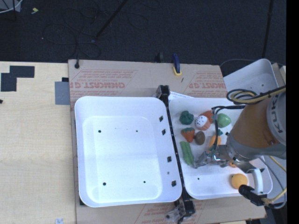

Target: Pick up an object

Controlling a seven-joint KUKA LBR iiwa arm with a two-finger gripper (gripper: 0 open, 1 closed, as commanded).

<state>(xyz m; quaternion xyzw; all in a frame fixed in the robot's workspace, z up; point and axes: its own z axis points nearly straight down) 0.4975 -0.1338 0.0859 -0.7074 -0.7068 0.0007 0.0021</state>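
The gripper [202, 161] sits low in the right bin [205, 190], just right of the green cucumber-like piece [186, 152]; finger spread I cannot tell. Centre over it before closing.

Both bins [84, 125] are white. The right bin [205, 190] holds a dark green lump [187, 117], a white red-dotted ball [201, 121], a brown oval [200, 137], a long green piece [186, 152] and an orange ball [238, 179].

Arm [254, 129] hides right bin's [210, 190] right side
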